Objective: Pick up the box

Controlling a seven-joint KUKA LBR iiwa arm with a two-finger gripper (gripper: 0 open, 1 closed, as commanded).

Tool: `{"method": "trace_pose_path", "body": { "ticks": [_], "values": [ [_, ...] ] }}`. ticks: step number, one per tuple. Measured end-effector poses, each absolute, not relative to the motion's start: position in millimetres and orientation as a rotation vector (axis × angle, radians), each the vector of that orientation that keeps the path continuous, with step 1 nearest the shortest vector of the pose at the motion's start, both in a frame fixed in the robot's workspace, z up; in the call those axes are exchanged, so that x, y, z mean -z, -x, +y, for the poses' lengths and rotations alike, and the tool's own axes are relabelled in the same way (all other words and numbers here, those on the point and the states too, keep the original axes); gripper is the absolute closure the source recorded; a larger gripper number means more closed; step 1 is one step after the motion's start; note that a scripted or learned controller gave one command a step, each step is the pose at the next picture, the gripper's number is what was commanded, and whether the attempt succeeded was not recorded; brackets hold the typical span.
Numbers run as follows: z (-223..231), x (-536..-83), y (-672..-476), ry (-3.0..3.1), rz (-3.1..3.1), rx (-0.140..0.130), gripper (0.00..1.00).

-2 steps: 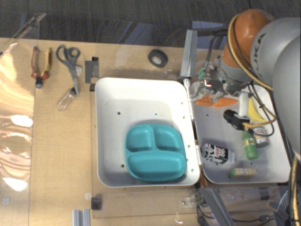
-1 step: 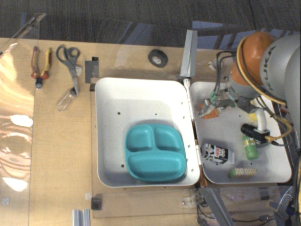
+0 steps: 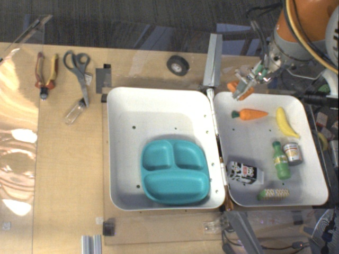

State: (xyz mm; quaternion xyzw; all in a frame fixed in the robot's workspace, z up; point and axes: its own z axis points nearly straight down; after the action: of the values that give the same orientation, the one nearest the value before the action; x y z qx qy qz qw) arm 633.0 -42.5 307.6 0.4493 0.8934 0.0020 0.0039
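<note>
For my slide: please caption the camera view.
Tool above right bin's far-left corner; box lies at its near-left.

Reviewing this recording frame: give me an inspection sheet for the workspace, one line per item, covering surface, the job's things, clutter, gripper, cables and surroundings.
Surface: wooden bench bearing two white bins, left bin and right bin.
Job's things: black-and-white box lies in the right bin near its left wall, untouched.
Clutter: teal divided tray in the left bin; carrot, banana, green bottle, small can and a green oblong item in the right bin.
Gripper: gripper hangs over the right bin's top left corner, far from the box; nothing seen between its fingers.
Cables: dark cables by the wrist.
Surroundings: scissors, pliers, tape roll on the bench.
</note>
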Motion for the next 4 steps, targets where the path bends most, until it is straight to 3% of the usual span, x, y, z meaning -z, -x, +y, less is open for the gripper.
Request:
{"method": "trace_pose_path", "body": {
  "ticks": [1, 2, 3, 4],
  "values": [
    [-4, -251, -582.5, -1.636, 2.676, -0.006, 1.00],
    [-61, -302, -509.2, -1.219, 2.885, -0.005, 1.00],
    [-4, -246, -579.1, -1.544, 2.730, -0.005, 1.00],
    [-92, -327, -570.5, -1.167, 2.906, -0.004, 1.00]
  ]
}}
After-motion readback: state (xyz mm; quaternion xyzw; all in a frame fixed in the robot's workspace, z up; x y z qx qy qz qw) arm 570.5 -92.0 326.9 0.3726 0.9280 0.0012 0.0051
